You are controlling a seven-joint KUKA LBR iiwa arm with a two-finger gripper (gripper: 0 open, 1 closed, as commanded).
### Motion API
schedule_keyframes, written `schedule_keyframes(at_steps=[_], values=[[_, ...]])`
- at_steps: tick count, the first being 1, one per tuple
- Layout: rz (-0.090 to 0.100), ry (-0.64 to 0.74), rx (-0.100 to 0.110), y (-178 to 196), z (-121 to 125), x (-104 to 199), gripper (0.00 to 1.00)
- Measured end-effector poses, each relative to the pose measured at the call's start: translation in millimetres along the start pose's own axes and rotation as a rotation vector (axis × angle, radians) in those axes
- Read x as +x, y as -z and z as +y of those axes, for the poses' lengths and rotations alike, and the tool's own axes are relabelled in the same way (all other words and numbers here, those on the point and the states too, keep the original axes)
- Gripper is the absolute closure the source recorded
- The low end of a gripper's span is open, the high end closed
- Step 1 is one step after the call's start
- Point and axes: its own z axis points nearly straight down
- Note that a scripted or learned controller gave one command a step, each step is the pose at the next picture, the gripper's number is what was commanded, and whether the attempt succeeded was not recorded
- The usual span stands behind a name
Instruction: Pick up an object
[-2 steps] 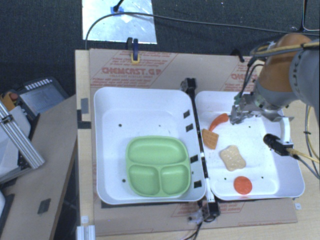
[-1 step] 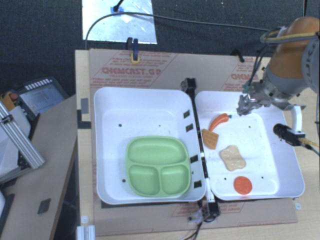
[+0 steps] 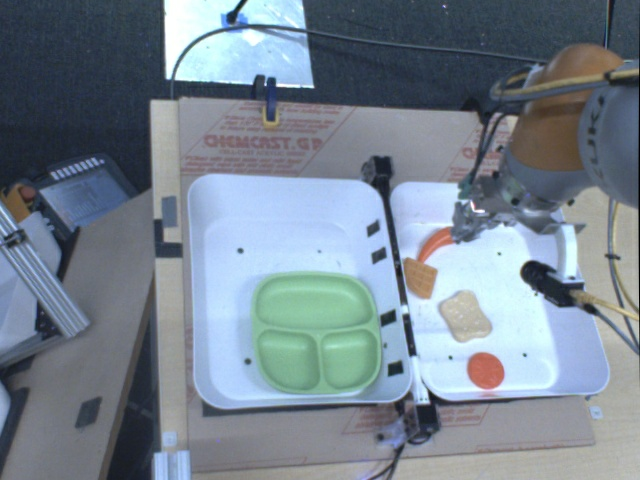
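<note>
Gripper (image 3: 468,224) sits low in the upper left part of the right bin (image 3: 565,353). How far open it is can't be told, and no hold is visible. Its tip is just beside the upper right end of the orange carrot piece (image 3: 435,243) (contact unclear). The carrot's long axis runs lower left to upper right, slightly curved. Just below it is the tan cracker (image 3: 421,278), then the beige bread piece (image 3: 466,316) and the red disc (image 3: 487,370). Green divided plate (image 3: 316,332) is in the left bin (image 3: 230,218).
</note>
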Motion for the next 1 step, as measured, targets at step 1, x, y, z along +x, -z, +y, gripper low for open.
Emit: schedule_keyframes(at_steps=[1], values=[[0.001,0.001,0.001,-4.2,-16.0,45.8,1.00]])
